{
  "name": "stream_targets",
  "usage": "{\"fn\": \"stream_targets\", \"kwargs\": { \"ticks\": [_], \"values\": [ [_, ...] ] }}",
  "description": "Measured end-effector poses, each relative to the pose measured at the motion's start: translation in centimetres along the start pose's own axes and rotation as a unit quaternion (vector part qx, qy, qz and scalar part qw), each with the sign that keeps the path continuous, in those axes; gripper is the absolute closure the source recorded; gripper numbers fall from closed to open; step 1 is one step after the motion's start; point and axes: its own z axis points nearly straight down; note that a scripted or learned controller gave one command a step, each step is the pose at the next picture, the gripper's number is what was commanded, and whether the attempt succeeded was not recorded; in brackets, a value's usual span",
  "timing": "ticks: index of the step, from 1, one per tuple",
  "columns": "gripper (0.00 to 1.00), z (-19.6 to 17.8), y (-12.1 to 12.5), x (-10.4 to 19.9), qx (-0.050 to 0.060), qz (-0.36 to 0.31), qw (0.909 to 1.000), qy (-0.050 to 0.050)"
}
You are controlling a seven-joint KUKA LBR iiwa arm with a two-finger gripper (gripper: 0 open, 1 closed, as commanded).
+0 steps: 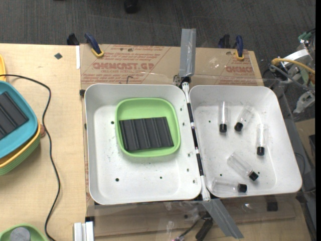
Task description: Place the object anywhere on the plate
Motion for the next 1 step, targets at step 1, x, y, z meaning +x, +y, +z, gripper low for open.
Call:
{"fn": "stream_targets", "kwargs": {
  "ticks": [1],
  "values": [
    [0.00, -1.47, -0.11, -0.96, 0.000, 0.002, 1.0000, 0.001]
  ]
}}
